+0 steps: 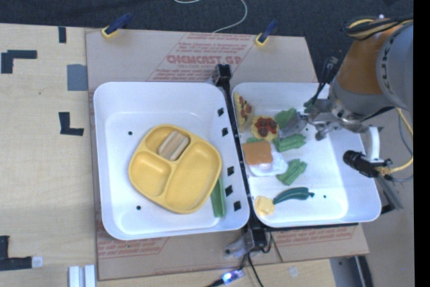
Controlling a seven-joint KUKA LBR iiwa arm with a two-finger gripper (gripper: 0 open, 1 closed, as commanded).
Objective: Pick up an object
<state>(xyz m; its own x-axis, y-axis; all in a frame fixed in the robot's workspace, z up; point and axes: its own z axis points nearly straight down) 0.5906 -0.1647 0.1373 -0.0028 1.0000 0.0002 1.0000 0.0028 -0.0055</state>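
The right bin holds several toy foods: a pizza slice, a red piece, a burger-like piece, a yellow chunk and a dark green pepper. Three lighter green pieces lie among them. My gripper hangs low over the upper middle of this bin. It is just right of the topmost green piece and very close to it. Whether it touches that piece is unclear.
The left bin carries a yellow divided plate with a tan bread piece in its upper compartment. A green stick lies beside the plate by the bin's right wall. The arm reaches in from the right.
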